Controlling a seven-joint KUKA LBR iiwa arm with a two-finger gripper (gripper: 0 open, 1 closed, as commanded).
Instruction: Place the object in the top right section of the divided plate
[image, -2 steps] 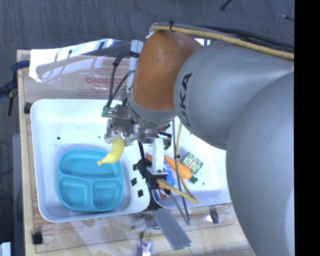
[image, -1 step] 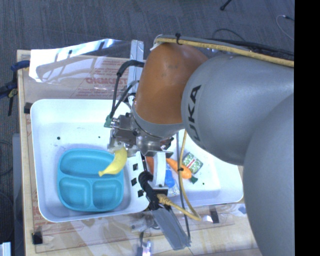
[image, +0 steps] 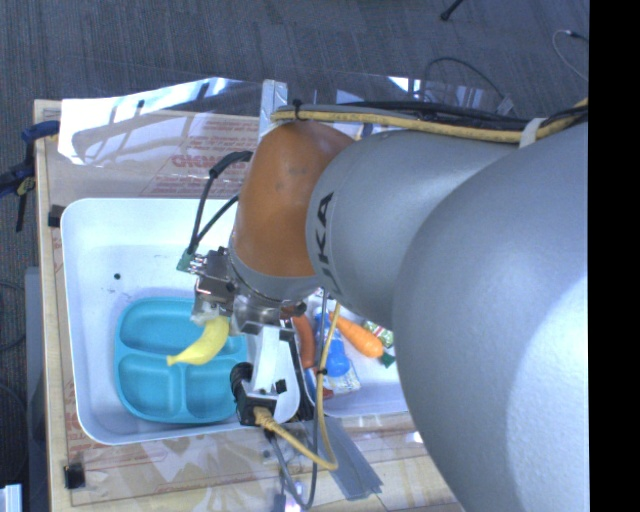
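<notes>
While the grey arm (image: 470, 270) with its orange band (image: 285, 205) covers most of the right half of the frame, the gripper (image: 215, 318) sits left of centre, over the upper right part of the blue divided plate (image: 150, 375). Yellow banana (image: 202, 343) lies at a slant, its upper end up at the gripper, its lower tip pointing left and down over the plate's middle. Cannot tell whether the claw is clamped on the banana or merely above it; wrist hardware hides the contact. Plate sits in the lower left of the left white bin (image: 90, 250), near the bin's lower wall. Right of the gripper, partly under the arm: an orange carrot (image: 360, 340), a blue item (image: 335, 360) just beside it, and something reddish-brown (image: 305, 340) close to the white gripper body. Yellow cable (image: 300, 445) trails from the wrist toward the lower edge of the frame.
</notes>
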